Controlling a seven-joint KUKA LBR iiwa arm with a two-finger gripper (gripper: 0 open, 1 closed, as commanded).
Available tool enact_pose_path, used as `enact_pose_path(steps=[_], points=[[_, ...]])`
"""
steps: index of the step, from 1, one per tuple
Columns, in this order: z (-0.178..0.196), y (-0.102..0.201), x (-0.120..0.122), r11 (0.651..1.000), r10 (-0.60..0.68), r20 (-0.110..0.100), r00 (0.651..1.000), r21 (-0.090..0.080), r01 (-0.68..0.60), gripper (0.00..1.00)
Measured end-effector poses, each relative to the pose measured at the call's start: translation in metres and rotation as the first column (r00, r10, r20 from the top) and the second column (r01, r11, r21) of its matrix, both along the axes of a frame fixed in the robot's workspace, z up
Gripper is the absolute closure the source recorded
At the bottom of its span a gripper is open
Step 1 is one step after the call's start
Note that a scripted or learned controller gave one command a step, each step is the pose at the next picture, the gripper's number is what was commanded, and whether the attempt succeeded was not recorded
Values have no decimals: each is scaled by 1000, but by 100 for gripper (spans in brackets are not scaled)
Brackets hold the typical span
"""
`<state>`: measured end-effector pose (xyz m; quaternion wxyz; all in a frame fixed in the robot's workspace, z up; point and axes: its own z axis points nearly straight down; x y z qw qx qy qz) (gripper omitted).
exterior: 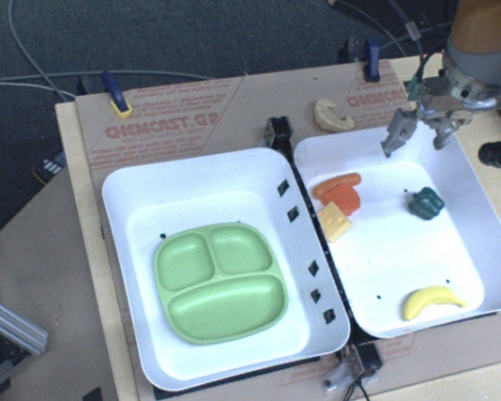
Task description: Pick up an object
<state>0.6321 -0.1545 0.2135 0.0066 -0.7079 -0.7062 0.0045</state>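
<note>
While the two-finger metal gripper (418, 130) is held above the far edge of the right-hand shallow white bin (479, 204), its jaws are seen spread apart with nothing between them. No object has been picked yet. The candidates are all found in that bin: a small dark green lump (426, 203) near the middle right, an orange carrot-shaped piece (336, 184) and a red piece (347, 199) touching it by the left wall, a pale yellow wedge (334, 222) just beside them, and a yellow plastic banana (432, 300) near the front rim.

A failed grasp is judged likely if the clustered pieces are chosen, since two could be nudged together or one squeezed out sideways. The green lump, standing apart, could be rolled away by an off-centre descent, and the banana could be pinned against the rim.

Counted: two bins, five pieces in the right one, one green divided plate (219, 281) in the left-hand white bin (128, 206), and one beige curved piece (332, 115) on the cardboard behind.
</note>
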Motion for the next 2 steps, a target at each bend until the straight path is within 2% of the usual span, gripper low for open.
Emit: enact_pose_path(steps=[1, 2], points=[[9, 0, 3, 1000, 3, 15, 1000, -3, -3, 0], [-52, -4, 2, 1000, 2, 11, 1000, -2, -2, 0]])
